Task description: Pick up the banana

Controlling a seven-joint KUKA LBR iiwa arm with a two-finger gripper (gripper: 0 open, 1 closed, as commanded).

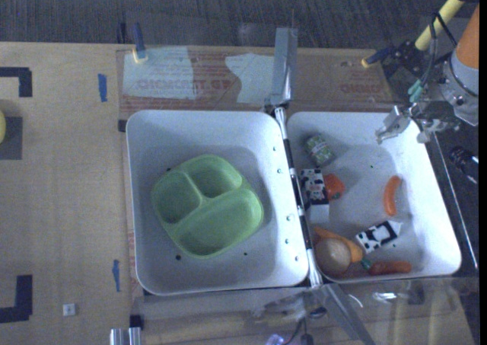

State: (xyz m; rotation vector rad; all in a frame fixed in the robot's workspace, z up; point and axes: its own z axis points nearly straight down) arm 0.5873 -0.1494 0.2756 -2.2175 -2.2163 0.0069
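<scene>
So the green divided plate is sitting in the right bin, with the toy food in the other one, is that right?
Not quite. The camera view shows the green divided plastic plate in the left white bin, not the right. The toy food, such as the orange sausage-shaped piece, lies in the right white bin.

A pale green divided plate lies in the white left bin, left of centre. In the white right bin, right of centre, are an orange sausage shape, two black-and-white cow-patterned blocks, a green-labelled can and a tan onion. The bench is light wood with blue tape bits.
</scene>
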